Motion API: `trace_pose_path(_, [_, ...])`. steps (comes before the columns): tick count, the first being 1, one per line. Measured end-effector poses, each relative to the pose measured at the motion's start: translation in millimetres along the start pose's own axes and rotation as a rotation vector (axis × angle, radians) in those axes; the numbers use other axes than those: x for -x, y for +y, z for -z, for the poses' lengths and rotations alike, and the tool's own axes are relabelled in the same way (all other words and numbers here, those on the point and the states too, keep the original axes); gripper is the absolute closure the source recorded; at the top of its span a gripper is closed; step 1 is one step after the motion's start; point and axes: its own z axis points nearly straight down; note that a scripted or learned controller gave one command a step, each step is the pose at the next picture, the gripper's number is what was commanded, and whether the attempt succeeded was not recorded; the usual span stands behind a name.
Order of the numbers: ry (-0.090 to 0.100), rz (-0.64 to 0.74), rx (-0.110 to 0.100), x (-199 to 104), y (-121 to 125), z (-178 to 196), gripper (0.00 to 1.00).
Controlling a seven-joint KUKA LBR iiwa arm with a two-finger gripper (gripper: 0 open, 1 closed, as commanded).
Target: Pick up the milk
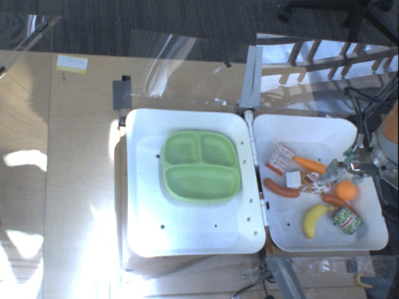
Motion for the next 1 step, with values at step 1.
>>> trace_pose_path(1, [-0.010,-0.053,0.037,35.1,46.2,-100.2,0.00])
